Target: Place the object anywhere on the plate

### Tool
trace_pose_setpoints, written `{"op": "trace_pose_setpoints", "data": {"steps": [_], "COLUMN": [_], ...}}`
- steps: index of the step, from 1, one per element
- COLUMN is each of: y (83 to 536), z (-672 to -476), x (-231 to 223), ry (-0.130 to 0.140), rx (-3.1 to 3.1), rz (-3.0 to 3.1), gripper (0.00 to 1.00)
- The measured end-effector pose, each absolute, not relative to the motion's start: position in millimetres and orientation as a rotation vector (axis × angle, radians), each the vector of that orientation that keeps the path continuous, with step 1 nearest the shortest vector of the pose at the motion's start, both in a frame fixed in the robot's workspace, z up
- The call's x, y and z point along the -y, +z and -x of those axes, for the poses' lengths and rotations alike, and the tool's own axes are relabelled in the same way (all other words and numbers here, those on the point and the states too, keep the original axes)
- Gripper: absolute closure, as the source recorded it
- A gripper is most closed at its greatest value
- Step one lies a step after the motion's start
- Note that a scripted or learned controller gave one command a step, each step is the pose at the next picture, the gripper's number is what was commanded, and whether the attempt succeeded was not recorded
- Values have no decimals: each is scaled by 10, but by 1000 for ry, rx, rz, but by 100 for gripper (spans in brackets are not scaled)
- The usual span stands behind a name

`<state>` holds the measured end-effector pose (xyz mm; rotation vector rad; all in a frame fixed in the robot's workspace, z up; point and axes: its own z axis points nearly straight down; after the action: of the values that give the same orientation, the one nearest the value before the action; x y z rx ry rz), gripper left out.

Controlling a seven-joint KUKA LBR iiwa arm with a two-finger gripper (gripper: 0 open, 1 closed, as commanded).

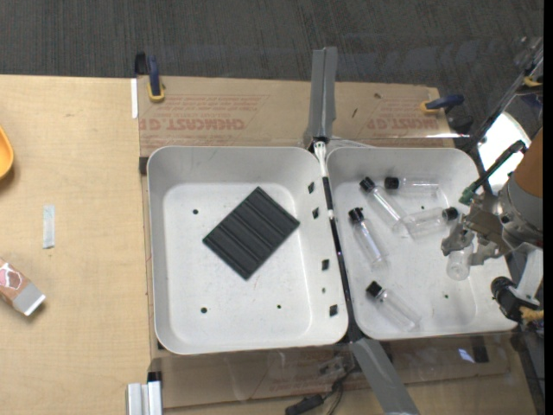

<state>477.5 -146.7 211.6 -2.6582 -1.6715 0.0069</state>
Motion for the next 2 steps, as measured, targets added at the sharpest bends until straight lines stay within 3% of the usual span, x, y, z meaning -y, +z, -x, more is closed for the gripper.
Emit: {"op": "trace_pose_setpoints", "data": {"steps": [1, 2], "y": [2295, 2458], "z": [-5727, -6235], "x": [902, 428], "ry": [10, 9], "rx": [1518, 1469], "rz": [2750, 2777], "gripper": [100, 100]}}
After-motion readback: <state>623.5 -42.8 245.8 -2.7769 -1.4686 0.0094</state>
